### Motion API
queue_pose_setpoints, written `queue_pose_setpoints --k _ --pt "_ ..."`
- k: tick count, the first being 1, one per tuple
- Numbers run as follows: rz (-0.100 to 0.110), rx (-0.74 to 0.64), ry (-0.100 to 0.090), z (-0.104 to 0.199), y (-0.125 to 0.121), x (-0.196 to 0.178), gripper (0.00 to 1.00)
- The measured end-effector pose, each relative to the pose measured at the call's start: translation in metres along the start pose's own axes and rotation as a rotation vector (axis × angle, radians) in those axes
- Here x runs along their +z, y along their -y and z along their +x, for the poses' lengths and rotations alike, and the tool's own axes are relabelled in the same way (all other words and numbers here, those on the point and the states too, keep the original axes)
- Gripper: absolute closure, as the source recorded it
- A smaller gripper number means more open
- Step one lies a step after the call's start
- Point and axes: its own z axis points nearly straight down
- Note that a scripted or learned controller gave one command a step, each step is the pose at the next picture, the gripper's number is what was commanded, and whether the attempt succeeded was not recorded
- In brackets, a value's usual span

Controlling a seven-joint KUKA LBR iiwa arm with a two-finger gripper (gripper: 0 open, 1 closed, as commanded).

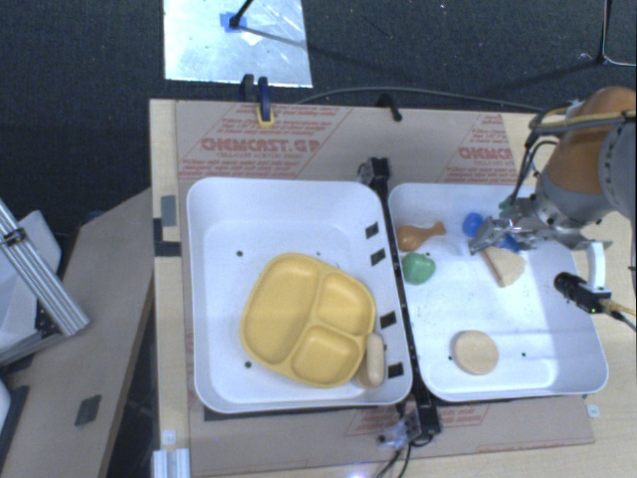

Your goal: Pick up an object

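Note:
In the right bin (572,366) my gripper (495,238) hangs low at the far side, reaching in from the right. Its tip is just above a tan wedge (506,268) and right beside a small blue object (472,225), partly covering the latter. A brown drumstick-shaped piece (420,235) and a green lump (418,267) lie to its left near the bin's left wall. A round tan disc (476,352) rests towards the front of that bin.
The left bin (224,227) bears a yellow divided plate (309,319) with a pale roll-shaped piece (373,358) at its right edge. A black divider with clips (390,267) runs between the bins. A clamp (261,98) sits at the bench's far edge.

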Motion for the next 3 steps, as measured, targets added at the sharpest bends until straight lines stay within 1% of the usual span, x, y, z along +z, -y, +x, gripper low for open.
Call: queue_pose_setpoints --k 1,2,3 --pt "-0.008 -0.002 0.003 -0.001 -0.003 -0.015 1.0" --pt "-0.001 -0.002 -0.002 -0.001 -0.014 -0.064 1.0" --pt "-0.002 -0.003 -0.001 -0.007 -0.025 -0.118 1.0"
